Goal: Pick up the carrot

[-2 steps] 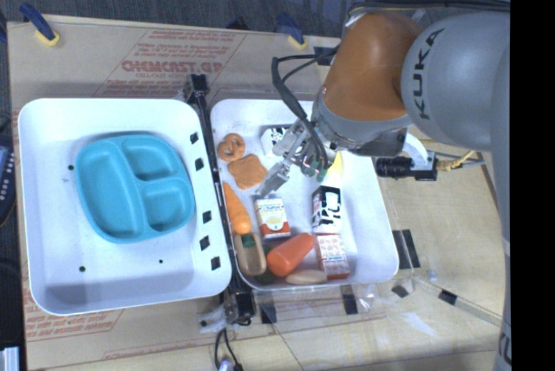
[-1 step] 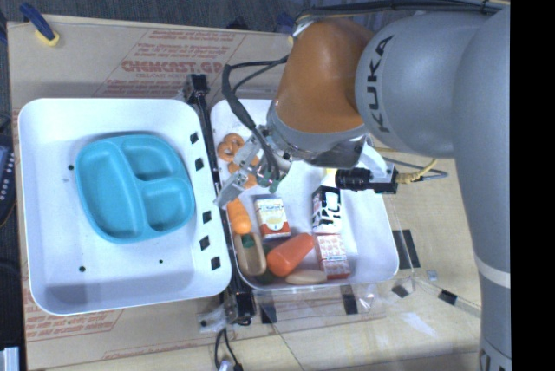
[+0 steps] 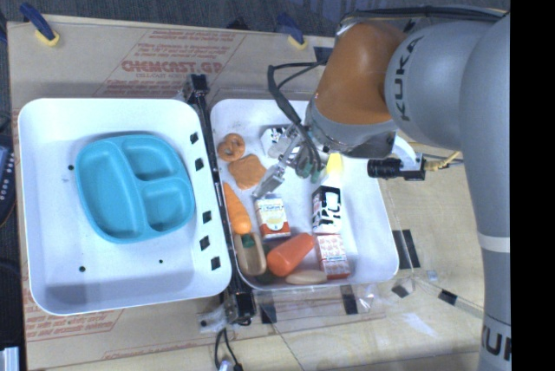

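The gripper (image 3: 282, 165) hangs over the upper middle of the right-hand bin (image 3: 381, 209), its metal fingers reaching down and to the left from under the orange band of the arm (image 3: 364, 74); from where I stand, how far apart they are is beyond me to tell, and I see nothing caught between them. Its tip sits just beside a small brown pastry-like piece (image 3: 247, 172), with a round brown doughnut-like item (image 3: 231, 146) a little further up. The carrot (image 3: 236, 208) lies below and left of the tip, tucked lengthwise against the bin's left wall, so I'd judge the arm needs to come down and left and turn to straddle it across its narrow width. That wall crowds one side, and a small carton (image 3: 274, 216) sits close on the other, which could block a finger. Lower down lie a fat orange-red piece (image 3: 290, 253), another carton (image 3: 330, 254) and a dark bottle with a yellow cap (image 3: 328, 203). The left bin (image 3: 52, 187) holds a blue divided tray (image 3: 134, 185), well apart from all this.
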`<state>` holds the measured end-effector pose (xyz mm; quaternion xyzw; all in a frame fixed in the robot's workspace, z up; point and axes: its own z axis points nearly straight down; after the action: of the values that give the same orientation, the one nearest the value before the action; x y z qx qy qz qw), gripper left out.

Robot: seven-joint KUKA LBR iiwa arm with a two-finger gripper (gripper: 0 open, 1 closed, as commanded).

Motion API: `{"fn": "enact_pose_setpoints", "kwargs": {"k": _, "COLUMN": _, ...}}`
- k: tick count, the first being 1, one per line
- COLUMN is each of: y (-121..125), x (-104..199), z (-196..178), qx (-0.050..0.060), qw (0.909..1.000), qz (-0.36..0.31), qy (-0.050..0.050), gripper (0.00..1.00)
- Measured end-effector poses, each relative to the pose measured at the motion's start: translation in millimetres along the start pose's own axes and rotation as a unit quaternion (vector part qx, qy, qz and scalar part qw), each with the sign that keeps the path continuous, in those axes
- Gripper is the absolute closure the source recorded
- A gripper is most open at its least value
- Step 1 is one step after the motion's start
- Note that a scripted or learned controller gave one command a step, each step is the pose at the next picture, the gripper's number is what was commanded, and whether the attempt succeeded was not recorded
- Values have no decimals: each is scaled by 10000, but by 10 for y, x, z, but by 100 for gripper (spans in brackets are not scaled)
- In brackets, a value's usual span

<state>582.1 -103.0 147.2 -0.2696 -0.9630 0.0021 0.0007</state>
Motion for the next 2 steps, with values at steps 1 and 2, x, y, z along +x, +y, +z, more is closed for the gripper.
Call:
{"fn": "enact_pose_setpoints", "kwargs": {"k": 1, "y": -17, "x": 84, "z": 513, "qx": -5, "qw": 9920, "qz": 1265, "qy": -59, "gripper": 0}}
{"fn": "enact_pose_setpoints", "kwargs": {"k": 2, "y": 4, "x": 88, "z": 413, "qx": -16, "qw": 9923, "qz": 1234, "qy": -51, "gripper": 100}}
